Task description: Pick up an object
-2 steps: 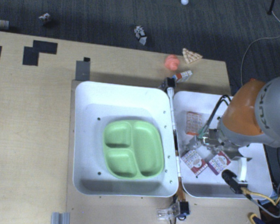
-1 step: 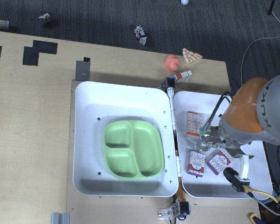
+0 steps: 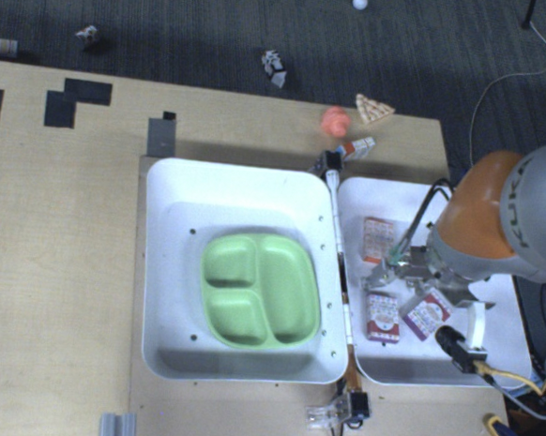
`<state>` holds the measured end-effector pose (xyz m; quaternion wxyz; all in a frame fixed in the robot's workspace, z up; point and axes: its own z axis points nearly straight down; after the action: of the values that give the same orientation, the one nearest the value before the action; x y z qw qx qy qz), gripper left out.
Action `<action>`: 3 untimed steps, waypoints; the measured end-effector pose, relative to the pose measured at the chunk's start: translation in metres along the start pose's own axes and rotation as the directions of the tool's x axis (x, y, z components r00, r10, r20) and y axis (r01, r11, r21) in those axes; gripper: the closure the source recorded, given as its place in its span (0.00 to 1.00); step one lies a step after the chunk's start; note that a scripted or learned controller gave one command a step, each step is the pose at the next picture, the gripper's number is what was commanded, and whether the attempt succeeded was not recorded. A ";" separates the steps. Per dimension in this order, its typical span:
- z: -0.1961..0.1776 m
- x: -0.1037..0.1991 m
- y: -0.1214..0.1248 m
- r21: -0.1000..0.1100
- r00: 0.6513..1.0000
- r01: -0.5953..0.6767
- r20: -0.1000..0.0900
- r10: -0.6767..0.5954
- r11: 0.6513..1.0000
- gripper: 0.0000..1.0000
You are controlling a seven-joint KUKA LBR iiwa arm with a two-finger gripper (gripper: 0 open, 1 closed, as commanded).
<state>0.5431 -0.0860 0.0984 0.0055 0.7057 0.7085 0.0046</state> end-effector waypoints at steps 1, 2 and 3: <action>-0.011 0.001 0.001 -0.003 1.000 0.002 0.000 -0.002 1.000 1.00; -0.010 0.001 0.001 -0.003 1.000 0.002 -0.001 -0.002 1.000 0.00; -0.021 0.002 0.003 -0.006 1.000 0.004 -0.001 -0.004 1.000 1.00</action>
<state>0.5455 -0.0841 0.1195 0.0072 0.7042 0.7100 0.0072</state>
